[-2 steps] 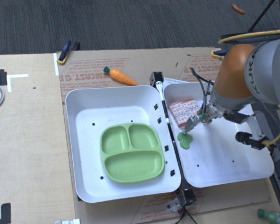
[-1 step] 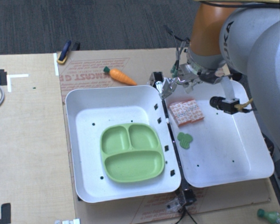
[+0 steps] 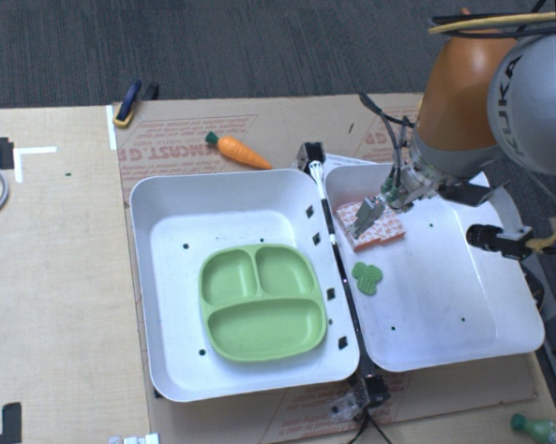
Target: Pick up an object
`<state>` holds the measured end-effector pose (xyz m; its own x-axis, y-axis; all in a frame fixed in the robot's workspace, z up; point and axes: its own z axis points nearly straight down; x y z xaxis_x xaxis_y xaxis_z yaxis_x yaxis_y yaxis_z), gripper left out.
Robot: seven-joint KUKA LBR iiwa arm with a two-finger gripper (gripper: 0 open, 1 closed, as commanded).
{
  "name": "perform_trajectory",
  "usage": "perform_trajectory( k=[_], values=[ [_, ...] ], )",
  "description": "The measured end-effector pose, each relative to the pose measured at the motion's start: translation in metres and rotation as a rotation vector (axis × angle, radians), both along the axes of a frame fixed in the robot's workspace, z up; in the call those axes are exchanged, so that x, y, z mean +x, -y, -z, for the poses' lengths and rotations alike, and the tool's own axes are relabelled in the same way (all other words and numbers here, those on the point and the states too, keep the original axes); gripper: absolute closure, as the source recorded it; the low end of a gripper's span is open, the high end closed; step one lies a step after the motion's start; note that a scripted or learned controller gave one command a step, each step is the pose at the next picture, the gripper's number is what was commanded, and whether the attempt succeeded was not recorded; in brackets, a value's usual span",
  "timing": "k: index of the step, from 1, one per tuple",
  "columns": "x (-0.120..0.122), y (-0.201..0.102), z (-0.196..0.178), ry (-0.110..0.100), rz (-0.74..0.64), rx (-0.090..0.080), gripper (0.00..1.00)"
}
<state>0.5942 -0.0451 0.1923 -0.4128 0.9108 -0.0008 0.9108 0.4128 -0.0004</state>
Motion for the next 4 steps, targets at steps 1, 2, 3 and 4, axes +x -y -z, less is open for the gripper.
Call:
perform_trajectory(
  k=[1,2,3,4],
  values=[
    [0.009,-0.017,0.0,0.001,-0.184,0.0,0.0],
    [0.01,-0.04,0.0,0.0,-0.452,0.0,0.0],
    [-0.016,-0.077,0.0,0.0,-0.548,0.0,0.0],
    [-0.031,-0.053,0.0,0.002,-0.881,0.0,0.0]
  ],
)
